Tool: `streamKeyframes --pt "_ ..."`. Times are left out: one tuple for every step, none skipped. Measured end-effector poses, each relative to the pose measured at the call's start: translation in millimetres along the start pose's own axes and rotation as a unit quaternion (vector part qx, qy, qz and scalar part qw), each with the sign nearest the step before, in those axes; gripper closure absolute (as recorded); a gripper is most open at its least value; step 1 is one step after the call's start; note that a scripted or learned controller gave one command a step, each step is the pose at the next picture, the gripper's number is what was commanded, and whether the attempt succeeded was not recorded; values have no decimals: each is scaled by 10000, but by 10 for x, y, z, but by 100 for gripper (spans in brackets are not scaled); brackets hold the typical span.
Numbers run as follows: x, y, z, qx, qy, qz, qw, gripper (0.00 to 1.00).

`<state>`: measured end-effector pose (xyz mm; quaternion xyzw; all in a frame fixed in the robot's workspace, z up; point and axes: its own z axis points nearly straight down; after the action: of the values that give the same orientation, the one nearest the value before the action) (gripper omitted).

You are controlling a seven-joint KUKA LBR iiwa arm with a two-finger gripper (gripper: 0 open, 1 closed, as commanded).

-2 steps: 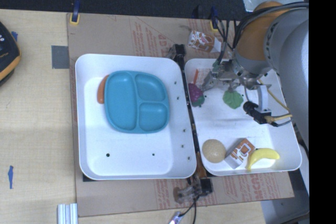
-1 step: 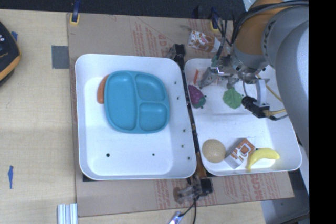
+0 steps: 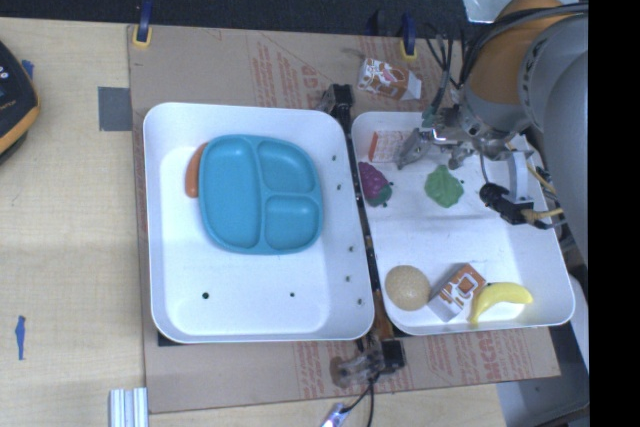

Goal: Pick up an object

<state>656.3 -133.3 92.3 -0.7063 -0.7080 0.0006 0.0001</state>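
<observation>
My gripper (image 3: 434, 153) hangs over the back part of the right bin (image 3: 545, 260), fingers spread open with nothing between them. A green leafy toy (image 3: 443, 187) lies just in front of it, apart from the fingers. A purple toy (image 3: 374, 183) rests by the bin's left wall. Beside it at the back left corner lies a small orange and white packet (image 3: 379, 146). Along the front edge sit a tan round toy (image 3: 407, 286), a small orange and white box (image 3: 457, 291) and a yellow banana (image 3: 500, 299).
The left bin (image 3: 250, 310) holds a blue divided plate (image 3: 262, 193) with an orange toy (image 3: 192, 171) partly under its left edge. A snack packet (image 3: 388, 78) lies on the cardboard behind the bins. The arm's grey body (image 3: 545, 85) covers the right bin's back right corner.
</observation>
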Motion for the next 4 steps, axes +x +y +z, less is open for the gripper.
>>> streamKeyframes --pt "-428 -353 5 12 2 3 10000 0" --pt "-137 -422 7 17 2 -17 10000 0" --pt "-387 -477 5 8 0 0 10000 0" --pt "-392 -475 -100 12 0 -8 10000 100"
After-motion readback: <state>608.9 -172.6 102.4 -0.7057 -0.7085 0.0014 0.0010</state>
